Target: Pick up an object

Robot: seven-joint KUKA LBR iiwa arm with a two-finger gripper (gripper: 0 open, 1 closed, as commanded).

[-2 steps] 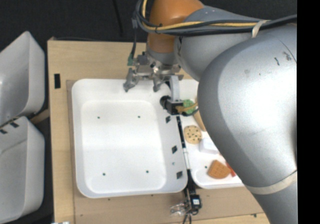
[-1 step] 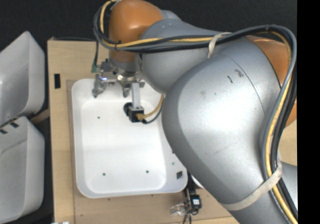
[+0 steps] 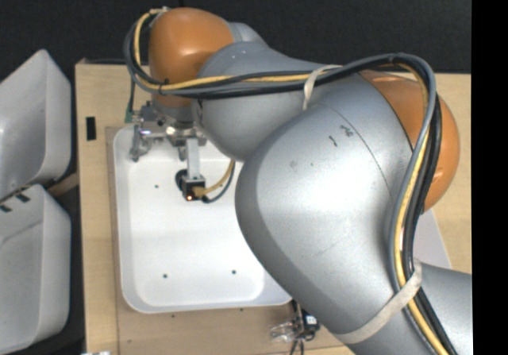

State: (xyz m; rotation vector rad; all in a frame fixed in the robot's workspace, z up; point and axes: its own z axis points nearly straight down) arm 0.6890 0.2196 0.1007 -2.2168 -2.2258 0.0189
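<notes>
Hovering pincer (image 3: 163,137), seemingly above bin (image 3: 175,266)

— What am I looking at on the arm (image 3: 325,210)?
— You're seeing smooth grey shells (image 3: 238,115) with orange domes (image 3: 186,40) at the joints. Black and yellow cables (image 3: 405,57) run along them, tied by pale straps (image 3: 309,85). The tool (image 3: 168,139) is bare metal.

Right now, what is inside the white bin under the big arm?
In the bin, the uncovered floor is bare white. The pincer hangs over its far corner. The arm hides the right side.
</notes>
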